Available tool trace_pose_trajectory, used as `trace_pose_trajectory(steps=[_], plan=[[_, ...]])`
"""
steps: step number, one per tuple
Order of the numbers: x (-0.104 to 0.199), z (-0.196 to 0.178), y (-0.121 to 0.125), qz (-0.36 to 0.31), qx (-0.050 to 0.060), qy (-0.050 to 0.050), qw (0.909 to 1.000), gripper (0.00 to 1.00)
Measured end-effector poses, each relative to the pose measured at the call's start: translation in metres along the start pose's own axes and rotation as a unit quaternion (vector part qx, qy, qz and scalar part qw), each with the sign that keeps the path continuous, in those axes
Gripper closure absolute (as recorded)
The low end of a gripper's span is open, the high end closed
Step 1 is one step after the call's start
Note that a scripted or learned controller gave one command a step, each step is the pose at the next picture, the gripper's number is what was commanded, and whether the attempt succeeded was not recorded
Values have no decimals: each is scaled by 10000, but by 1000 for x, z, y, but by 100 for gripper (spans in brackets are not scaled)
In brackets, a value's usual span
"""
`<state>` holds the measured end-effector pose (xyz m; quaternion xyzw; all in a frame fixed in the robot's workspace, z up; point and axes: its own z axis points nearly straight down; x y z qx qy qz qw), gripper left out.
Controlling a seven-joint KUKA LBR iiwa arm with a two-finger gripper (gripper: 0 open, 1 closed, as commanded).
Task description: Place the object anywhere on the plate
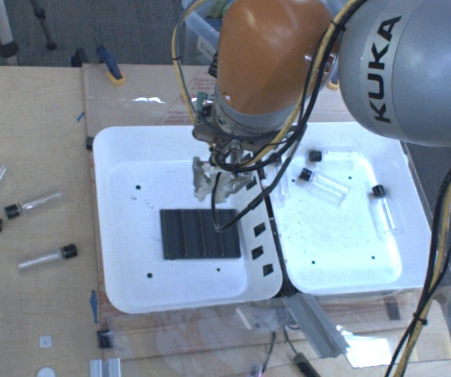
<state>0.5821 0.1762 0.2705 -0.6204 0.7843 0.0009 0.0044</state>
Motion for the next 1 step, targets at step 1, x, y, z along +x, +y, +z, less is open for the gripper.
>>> trace_pose_trajectory(steps=[1], plan=[[-42, 89, 2, 47, -29, 21, 10000, 100]])
